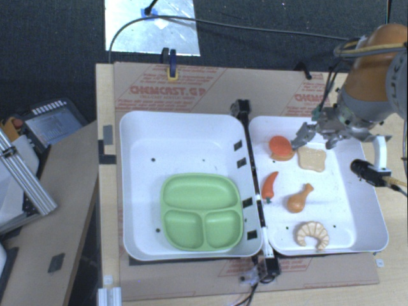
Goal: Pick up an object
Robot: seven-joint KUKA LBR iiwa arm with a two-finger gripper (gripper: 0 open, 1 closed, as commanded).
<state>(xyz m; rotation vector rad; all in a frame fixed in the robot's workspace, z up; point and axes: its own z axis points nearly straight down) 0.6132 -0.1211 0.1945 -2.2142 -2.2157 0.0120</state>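
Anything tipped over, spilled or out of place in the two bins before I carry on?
Nothing stands out. The green divided plate lies flat in the left bin. In the right bin the tomato, toast, chili pepper, drumstick and croissant lie apart, unspilled. The gripper hovers by the tomato and toast.

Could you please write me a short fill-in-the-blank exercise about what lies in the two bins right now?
The green divided plate lies in the ____ bin.
The croissant lies nearest the right bin's ____ edge.
The end effector hovers beside the ____ tomato.
The toast lies ____ of the tomato.

Missing: left; front; orange-red; right
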